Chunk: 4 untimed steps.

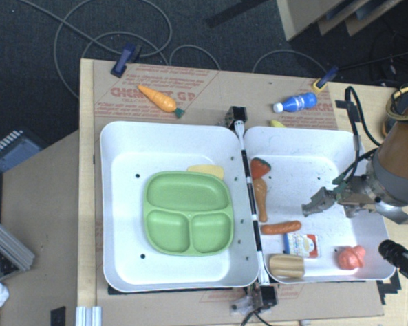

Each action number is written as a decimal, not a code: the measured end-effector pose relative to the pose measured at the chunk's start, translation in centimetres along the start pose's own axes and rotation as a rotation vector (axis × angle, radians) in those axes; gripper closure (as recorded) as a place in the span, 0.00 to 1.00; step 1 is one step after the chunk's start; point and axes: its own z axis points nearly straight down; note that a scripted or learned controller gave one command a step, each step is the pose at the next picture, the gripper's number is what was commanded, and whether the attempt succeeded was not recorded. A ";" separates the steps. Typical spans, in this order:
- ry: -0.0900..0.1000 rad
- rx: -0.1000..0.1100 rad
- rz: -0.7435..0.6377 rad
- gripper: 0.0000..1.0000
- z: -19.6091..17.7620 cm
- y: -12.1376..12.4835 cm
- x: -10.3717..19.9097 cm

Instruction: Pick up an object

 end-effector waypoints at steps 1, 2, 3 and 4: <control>0.001 0.002 0.000 0.00 10.8 6.3 0.4; 0.001 0.002 0.001 0.00 13.9 3.8 1.8; -0.002 -0.002 0.001 0.00 13.8 8.9 -3.2; -0.001 -0.003 -0.002 0.00 13.7 17.7 -2.9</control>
